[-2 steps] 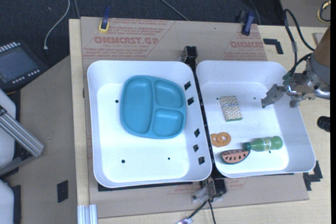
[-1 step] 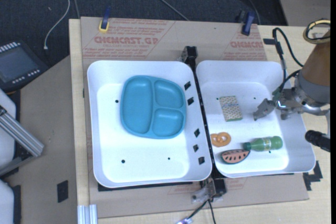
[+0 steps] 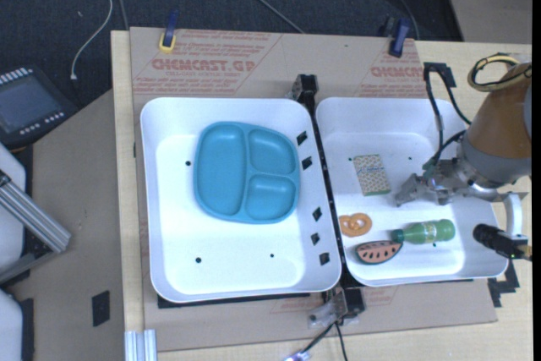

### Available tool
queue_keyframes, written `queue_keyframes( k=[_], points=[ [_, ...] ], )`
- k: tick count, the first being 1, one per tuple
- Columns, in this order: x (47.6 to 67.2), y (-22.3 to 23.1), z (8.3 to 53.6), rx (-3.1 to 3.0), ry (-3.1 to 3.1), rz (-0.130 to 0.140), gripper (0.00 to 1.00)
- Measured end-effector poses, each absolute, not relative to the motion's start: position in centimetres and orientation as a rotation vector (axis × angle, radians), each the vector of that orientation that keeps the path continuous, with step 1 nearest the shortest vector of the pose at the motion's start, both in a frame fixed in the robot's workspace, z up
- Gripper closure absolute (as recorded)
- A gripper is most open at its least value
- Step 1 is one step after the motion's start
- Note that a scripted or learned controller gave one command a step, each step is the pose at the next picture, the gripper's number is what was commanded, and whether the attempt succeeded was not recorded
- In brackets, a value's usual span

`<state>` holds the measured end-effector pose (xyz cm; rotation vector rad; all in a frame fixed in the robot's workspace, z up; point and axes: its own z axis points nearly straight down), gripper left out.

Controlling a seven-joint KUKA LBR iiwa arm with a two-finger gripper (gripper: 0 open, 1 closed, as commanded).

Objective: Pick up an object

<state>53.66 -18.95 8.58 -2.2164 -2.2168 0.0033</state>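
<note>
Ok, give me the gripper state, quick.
Gripper: cannot be told; it hangs low in the right bin, above the green bottle, with nothing visibly held.

1. Left bin: white, small black dots on floor.
2. Divided plate in left bin: uniform light blue.
3. Right bin: white.
4. Flat square piece, far part of right bin: grey-green, fine speckled pattern.
5. Pretzel: orange-tan.
6. Bottle: green, paler cap end at left.
7. Watermelon slice: red-brown flesh, dark seeds, dark rind edge.
8. Bench board: tan cardboard, red printed lettering.
9. Clamps at far edge: one yellow and blue, one blue.
10. Arm: orange-brown band, grey below.
</note>
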Motion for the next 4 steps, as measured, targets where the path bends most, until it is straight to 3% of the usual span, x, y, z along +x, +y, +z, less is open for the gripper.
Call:
queue_keyframes(
  k=[1, 3, 4],
  points=[
    [53.9, -19.0, 10.0, -2.221, -2.221, -0.003, 1.00],
    [54.3, -20.3, 22.5, -2.226, -2.228, -0.006, 1.00],
    [54.4, -20.3, 23.8, -2.222, -2.225, -0.003, 1.00]
  ],
)
